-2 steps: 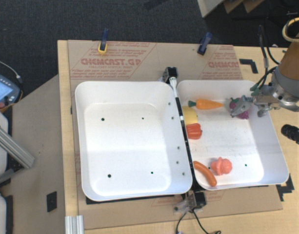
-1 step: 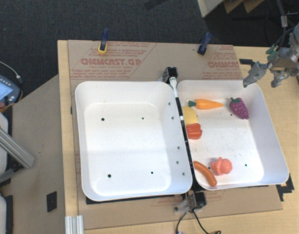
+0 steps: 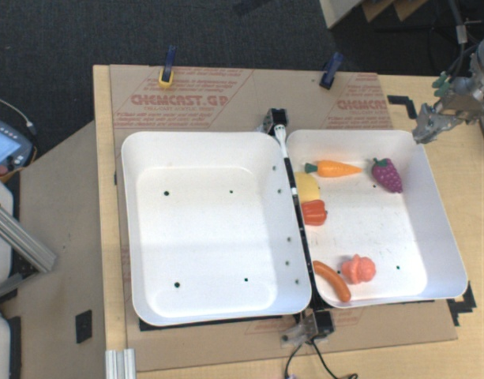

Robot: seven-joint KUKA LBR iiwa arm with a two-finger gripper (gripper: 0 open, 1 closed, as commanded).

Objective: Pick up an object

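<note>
- A dark carpeted floor surrounds the bench, whose cardboard sheet carries two shallow white bins side by side.
- The end effector hangs at the upper right, just outside the far right corner of the right bin; whether it is wide or narrow cannot be told, and nothing shows in its grip.
- All the candidates lie in that right bin, below and to the left of the end effector: the purple grape bunch is nearest, the toy carrot further left, then a yellow piece and a red pepper against the dividing wall.
- Farthest away, at the near edge, sit a pink round toy and an orange sausage-like piece.
- The left bin lies well beyond them.
- Risk, as I judge it: the pieces hugging the divider leave little room on one side, so a descent there could strike the rim; the rounded grapes could roll away under a misaligned close.
- Red print on the cardboard reads "CHEMCAST", repeated at the right, partly hidden.
</note>
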